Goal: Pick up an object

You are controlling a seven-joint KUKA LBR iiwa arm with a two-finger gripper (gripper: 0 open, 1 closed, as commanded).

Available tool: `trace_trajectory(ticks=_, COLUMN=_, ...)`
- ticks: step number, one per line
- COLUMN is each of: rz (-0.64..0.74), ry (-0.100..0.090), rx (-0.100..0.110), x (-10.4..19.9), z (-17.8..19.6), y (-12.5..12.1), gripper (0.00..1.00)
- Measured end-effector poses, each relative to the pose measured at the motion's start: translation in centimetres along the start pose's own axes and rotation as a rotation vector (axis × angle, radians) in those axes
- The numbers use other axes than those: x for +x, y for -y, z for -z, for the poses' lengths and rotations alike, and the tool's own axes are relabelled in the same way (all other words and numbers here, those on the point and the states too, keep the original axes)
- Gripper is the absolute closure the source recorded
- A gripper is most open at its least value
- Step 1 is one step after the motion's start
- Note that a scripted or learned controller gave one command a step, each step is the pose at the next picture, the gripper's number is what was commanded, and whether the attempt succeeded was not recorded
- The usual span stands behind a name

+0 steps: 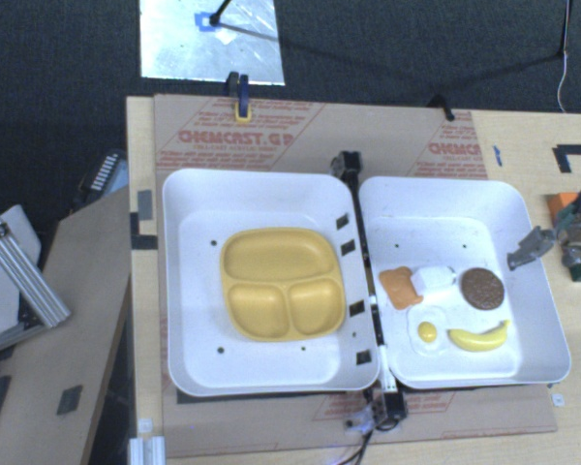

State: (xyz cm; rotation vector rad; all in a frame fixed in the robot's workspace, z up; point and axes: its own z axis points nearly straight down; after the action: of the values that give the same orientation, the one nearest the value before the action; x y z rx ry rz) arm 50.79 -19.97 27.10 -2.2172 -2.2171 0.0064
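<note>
Probably the small yellow plastic banana (pixel 479 337), lower right of frame, is light, stiff, a bit slippery; grip across its middle. Gripper (pixel 529 248) at right bin's (pixel 436 197) edge, jaws: cannot tell.

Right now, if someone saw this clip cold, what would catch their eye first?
Probably the yellow divided tray, sitting alone in the left bin. Next comes the cluster of toy food in the right bin: a banana, a fried egg, a brown round patty, a white piece and an orange slice. The gripper sits at that bin's right rim.
</note>
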Motion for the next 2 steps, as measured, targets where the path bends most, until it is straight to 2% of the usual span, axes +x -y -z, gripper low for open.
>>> trace_trajectory(ticks=1, rz=0.003, ry=0.002, rx=-0.009, x=0.1, z=0.5, y=-0.2, gripper=0.00)
trace_trajectory(ticks=2, rz=0.001, ry=0.000, rx=-0.004, x=-0.4, z=-5.6, y=0.1, gripper=0.00)
